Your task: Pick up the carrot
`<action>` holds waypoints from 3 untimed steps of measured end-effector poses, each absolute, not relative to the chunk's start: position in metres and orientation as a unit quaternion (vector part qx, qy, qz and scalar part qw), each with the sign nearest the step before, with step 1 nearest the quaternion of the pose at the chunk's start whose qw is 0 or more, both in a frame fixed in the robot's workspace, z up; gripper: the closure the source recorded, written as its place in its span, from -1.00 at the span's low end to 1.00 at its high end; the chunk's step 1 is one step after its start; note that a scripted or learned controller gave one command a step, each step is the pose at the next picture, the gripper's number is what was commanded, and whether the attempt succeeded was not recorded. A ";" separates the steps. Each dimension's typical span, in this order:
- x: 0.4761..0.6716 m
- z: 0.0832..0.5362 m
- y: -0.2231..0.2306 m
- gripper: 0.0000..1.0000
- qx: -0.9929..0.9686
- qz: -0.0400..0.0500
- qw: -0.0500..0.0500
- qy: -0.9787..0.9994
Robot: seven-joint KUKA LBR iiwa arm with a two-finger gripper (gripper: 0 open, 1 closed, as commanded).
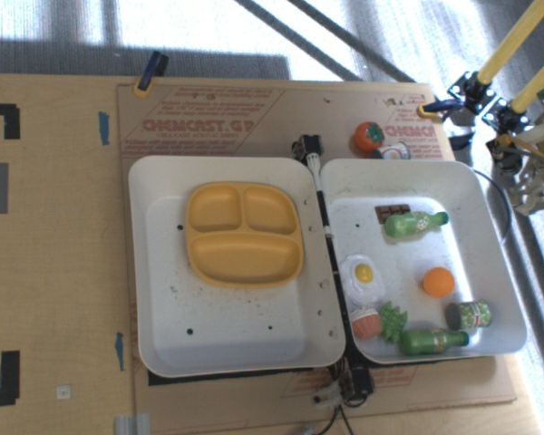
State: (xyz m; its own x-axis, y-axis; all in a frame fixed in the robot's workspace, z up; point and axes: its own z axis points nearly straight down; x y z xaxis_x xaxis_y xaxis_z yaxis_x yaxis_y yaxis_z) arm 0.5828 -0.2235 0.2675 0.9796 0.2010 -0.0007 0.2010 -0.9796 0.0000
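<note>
The carrot (369, 323) is a short orange-red stub with a leafy green top (393, 318). It lies at the front left of the right bin (494, 234), close to the bin's near wall. A green bottle (432, 340) lies just right of its leaves, and a fried egg (363, 273) sits just behind it.
The right bin also holds an orange ball (438, 282), a small can (469, 315), a second green bottle (415, 224) and a brown chocolate piece (393, 211). A yellow divided plate (245, 232) lies in the left bin (154, 270). A tomato (368, 137) sits on the cardboard behind the bins.
</note>
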 end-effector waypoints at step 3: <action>0.599 0.266 -0.223 1.00 0.995 0.000 0.000 0.101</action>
